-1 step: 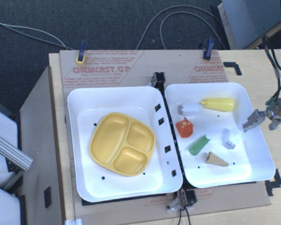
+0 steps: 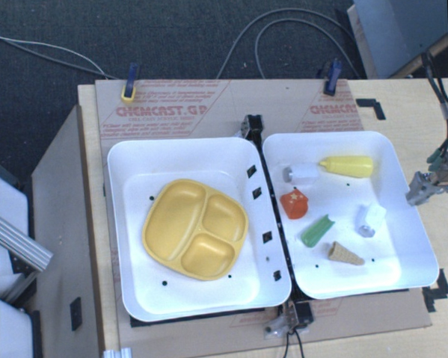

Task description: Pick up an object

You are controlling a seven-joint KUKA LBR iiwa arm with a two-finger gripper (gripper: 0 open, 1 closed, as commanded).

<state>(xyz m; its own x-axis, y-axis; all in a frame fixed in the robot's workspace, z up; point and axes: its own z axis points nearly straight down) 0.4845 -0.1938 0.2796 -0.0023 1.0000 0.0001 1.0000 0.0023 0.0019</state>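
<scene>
Claw [image 2: 421,189] half off-frame, fingers unclear

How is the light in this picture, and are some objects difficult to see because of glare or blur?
Camera view: light is even and soft, with faint shadows; the white item and the clear bottle almost blend into the bright right bin; the gripper at the right edge looks slightly blurred.

A tan bench [image 2: 69,220] stands on dark grey carpet [image 2: 44,42]; grey cables [image 2: 276,26] loop across the carpet behind the bench.
</scene>
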